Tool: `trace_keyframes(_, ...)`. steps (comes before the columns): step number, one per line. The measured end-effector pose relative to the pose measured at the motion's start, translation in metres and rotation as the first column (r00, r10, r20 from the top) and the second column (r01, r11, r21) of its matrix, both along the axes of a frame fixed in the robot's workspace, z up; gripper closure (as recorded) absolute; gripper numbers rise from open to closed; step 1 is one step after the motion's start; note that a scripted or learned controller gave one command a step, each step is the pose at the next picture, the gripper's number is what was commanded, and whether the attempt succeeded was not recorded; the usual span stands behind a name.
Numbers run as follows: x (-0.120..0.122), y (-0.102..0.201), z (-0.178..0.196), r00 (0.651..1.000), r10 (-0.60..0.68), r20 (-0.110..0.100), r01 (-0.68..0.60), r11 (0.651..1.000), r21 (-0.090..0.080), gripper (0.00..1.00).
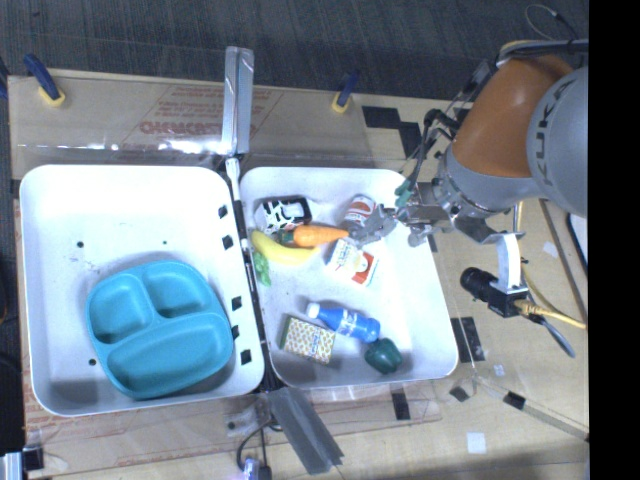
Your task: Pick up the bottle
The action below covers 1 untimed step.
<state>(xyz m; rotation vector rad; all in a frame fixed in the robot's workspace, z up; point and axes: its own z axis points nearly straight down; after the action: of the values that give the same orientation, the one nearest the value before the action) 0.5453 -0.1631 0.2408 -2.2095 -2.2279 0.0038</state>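
Note:
The bottle [345,321] is blue with a white cap and lies on its side in the lower middle of the right bin [432,298]. My gripper [377,224] hangs over the upper part of that bin, next to a small red and white can [359,209]. It is well above and to the right of the bottle, with clear space between them. Nothing shows between its fingers, and I cannot make out how far apart they stand.
The right bin also holds a carrot [318,235], a banana [280,252], a black and white cup [284,211], a red and white carton [352,262], a patterned box [308,339] and a dark green object [382,355]. A blue divided plate [160,328] lies in the left bin [60,208].

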Motion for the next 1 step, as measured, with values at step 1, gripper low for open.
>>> trace_keyframes(1,0.0464,0.0606,0.0261,0.989,0.148,0.002,-0.148,0.989,-0.001,0.0)
